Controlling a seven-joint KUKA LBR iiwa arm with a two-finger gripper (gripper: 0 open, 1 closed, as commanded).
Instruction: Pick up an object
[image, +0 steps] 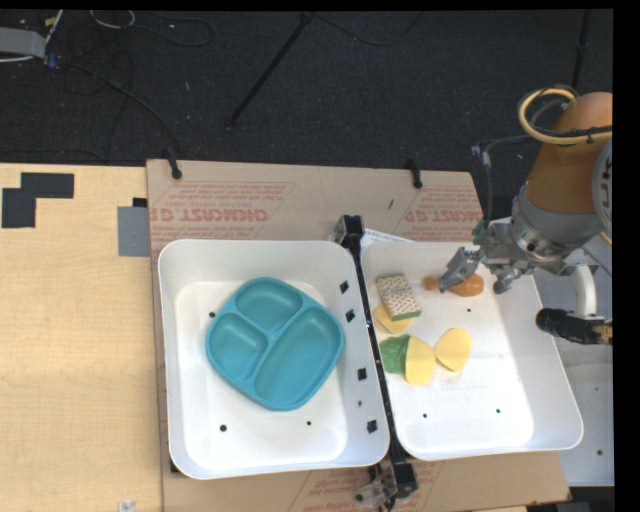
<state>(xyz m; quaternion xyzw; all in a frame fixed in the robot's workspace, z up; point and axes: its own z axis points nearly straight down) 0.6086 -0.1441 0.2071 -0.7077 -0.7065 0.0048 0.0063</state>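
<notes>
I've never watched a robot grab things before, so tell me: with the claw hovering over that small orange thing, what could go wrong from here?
1. The gripper sits right at the small orange object, near the right bin's far edge; the fingers might nudge it away rather than close around it.
2. The orange object looks small and rounded, so it could slip out on lifting.
3. The sponge and yellow pieces lie close by; a missed grab could knock them.

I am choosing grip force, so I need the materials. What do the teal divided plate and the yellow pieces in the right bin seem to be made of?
The teal divided plate looks like moulded plastic, matte with a soft sheen: uniform colour, rounded compartment ridges. The yellow pieces look like smooth plastic or rubber toy food, judging by their flat, even colour; the view leaves this open.
</notes>
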